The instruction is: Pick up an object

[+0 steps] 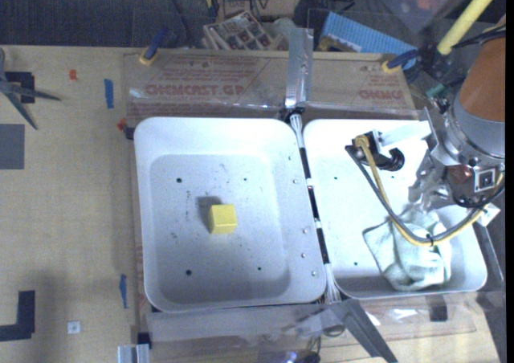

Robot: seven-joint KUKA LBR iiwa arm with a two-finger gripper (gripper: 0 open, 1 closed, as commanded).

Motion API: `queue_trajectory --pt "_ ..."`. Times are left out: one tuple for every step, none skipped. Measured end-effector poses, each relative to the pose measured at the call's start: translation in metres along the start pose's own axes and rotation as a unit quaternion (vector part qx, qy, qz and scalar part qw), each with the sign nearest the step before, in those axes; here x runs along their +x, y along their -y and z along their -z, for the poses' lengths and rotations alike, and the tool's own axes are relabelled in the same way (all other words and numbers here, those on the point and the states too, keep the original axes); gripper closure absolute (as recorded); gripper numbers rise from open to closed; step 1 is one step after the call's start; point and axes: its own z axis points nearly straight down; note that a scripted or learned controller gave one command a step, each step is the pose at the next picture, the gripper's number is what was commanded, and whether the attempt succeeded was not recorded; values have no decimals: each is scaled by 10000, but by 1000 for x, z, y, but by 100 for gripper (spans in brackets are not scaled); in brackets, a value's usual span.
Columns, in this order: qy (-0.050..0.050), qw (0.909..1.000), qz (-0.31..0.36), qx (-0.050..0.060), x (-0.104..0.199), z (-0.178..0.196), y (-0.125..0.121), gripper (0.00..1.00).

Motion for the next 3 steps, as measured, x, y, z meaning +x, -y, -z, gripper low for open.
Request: queue_trajectory --pt "0 10000 1 -4 0 9 -1 100" --pt "-3 10000 -11 -6 1 19 -2 100" --pt "-9 10000 -25 -8 1 29 -3 100"
